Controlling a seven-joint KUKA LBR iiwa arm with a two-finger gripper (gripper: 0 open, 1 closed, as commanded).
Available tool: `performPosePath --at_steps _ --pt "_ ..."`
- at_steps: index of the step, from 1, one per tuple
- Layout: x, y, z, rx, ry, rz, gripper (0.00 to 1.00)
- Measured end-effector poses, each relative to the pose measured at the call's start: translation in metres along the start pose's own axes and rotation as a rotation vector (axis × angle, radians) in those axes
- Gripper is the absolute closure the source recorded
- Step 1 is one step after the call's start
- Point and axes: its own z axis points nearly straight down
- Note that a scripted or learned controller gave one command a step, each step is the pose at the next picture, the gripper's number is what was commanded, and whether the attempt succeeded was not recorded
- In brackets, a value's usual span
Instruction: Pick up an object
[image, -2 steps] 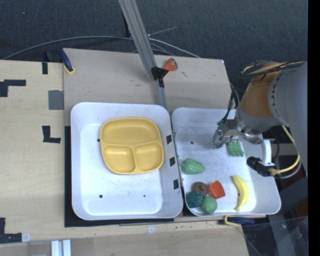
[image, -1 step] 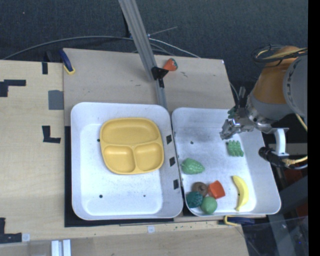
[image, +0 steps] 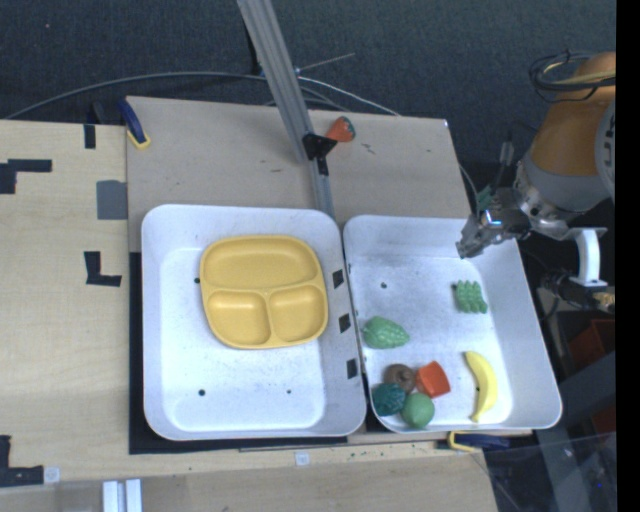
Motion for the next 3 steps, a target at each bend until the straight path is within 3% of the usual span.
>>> performPosePath --at_steps 1,3 --pt "0.001 0.000 -0.015 0.005 0.002 0.000 1.00" --pt "0.116 0.010 0.006 0.008 0.004 -0.006 1.00"
